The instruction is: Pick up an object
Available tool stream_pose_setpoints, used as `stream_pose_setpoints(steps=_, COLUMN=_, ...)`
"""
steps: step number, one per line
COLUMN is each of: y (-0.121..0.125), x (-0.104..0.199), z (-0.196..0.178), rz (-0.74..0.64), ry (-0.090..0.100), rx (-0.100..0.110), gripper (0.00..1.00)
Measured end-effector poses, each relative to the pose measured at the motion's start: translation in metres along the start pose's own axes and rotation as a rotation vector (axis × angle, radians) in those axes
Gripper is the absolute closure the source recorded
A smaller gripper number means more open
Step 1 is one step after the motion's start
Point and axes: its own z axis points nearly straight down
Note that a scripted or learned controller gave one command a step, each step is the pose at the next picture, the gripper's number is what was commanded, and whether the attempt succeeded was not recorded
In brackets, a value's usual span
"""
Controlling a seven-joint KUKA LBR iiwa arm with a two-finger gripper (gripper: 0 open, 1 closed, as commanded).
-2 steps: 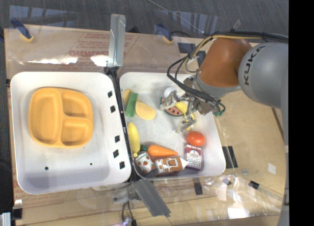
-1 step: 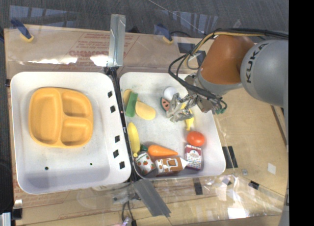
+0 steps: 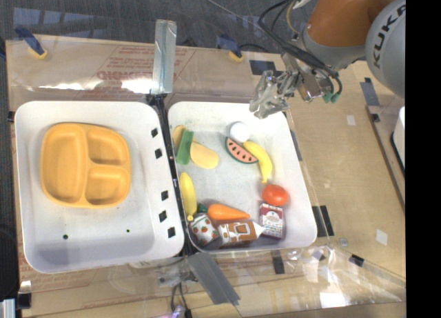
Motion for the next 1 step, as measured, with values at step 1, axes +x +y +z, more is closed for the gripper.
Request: stream_pose_setpoints(steps=1, y=-0.0282, x=0.0095, z=0.0279, rz=-0.292, ry=0.012, rx=-0.009, gripper=1.0)
